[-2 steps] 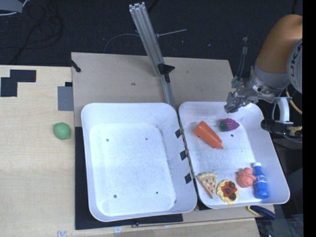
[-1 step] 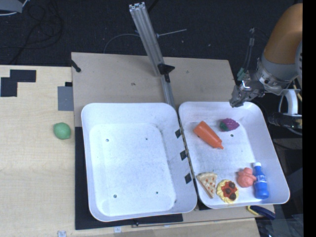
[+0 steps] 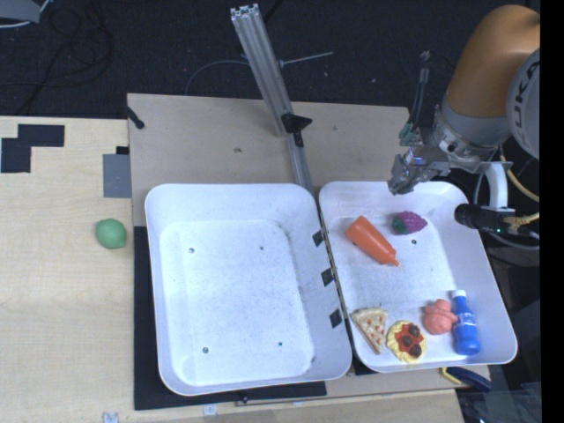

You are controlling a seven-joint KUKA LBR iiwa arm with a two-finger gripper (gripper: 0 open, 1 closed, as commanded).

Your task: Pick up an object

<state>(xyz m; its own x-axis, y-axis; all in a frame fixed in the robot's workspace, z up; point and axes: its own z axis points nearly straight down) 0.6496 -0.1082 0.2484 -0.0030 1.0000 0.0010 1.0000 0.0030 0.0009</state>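
My gripper point(image 3: 403, 183) hangs over the far edge of the right bin point(image 3: 493, 276), just above and behind a purple grape bunch point(image 3: 408, 222). Nothing shows between its fingers. An orange carrot point(image 3: 372, 241) lies in the middle of the same bin. Along the near side of that bin lie a pizza slice point(image 3: 371, 327), a small round pizza point(image 3: 406, 340), a pink lumpy toy point(image 3: 436, 316) and a blue bottle point(image 3: 463, 323).
The left bin point(image 3: 176, 210) sits beside the right one, joined by black clips point(image 3: 327, 276). A green ball point(image 3: 111, 233) rests on the bench left of the bins. A slanted metal rail point(image 3: 269, 69) rises behind the bins.
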